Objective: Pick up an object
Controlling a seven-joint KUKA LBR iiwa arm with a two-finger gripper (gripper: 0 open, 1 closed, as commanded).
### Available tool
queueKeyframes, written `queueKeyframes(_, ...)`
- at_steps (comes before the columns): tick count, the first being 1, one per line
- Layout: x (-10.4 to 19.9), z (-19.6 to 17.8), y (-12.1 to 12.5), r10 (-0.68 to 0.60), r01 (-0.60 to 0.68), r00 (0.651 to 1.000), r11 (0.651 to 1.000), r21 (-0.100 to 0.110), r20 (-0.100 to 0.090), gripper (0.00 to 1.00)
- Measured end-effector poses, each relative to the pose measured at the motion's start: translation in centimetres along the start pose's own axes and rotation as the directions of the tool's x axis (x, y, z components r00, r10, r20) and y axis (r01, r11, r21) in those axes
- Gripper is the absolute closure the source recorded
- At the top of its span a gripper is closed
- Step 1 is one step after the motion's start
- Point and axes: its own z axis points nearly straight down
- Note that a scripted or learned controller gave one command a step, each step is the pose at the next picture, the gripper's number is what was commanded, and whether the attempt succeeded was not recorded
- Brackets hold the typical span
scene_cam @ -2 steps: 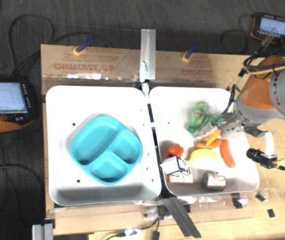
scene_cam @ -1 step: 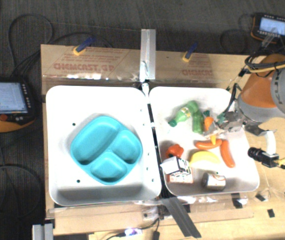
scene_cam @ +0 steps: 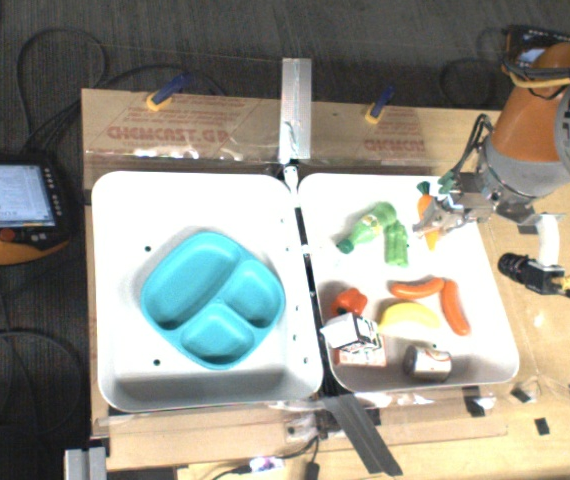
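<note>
1. The arm (scene_cam: 535,133) reached in from the right side of the view, its grey body bent down toward the bench.
2. An orange band (scene_cam: 525,118) wrapped the arm just above the wrist.
3. The wrist pointed left and a little downward.
4. The gripper (scene_cam: 437,218) sat at the leftmost end of the arm, low and slightly tilted.
5. Cables ran along the wrist housing behind the gripper.
</note>
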Motion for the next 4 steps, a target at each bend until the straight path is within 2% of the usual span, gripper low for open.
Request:
queueKeyframes(1,0.0,0.0,0.0,0.0,0.0,1.0,1.0,0.0,0.0,0.0)
queueKeyframes(2,6.0,11.4,2.5,-0.291,0.291,0.957,0.957,-0.009,0.004,0.0)
queueKeyframes(3,6.1,10.5,2.4,-0.29,0.29,0.957,0.957,-0.008,0.001,1.0)
queueKeyframes(4,5.4,11.3,7.8,-0.337,0.337,0.941,0.941,0.008,-0.008,1.0)
